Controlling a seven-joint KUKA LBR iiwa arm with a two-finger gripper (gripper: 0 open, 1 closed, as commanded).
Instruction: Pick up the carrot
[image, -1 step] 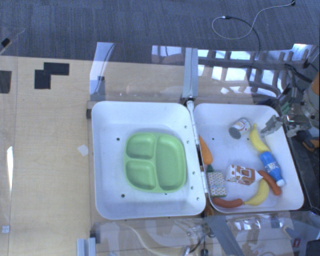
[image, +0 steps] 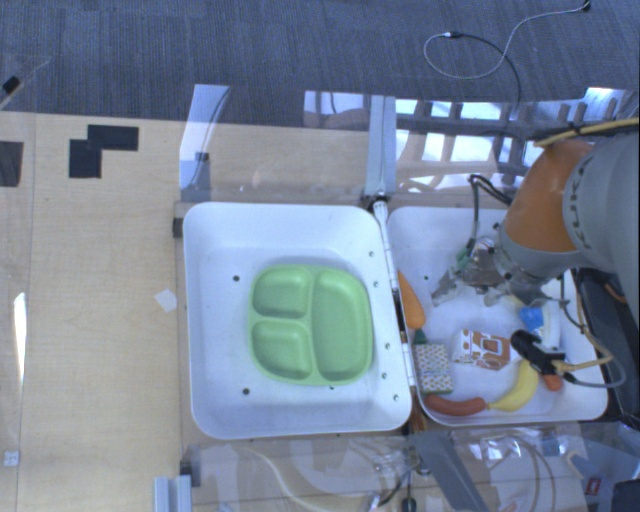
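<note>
Carrot (image: 409, 300): lying against right bin's (image: 430, 225) left wall, orange, green end nearest.
Claw (image: 468, 278): over right bin's middle, apart from carrot; finger state cannot tell.
Left bin (image: 210, 300): green tray (image: 312, 323).

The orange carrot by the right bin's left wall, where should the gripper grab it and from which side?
Probably grip the orange carrot across its orange mid-body from above. It lies lengthwise against the white right bin's left wall, so only its wall-free side leaves finger room. The gripper hovers nearby.
</note>
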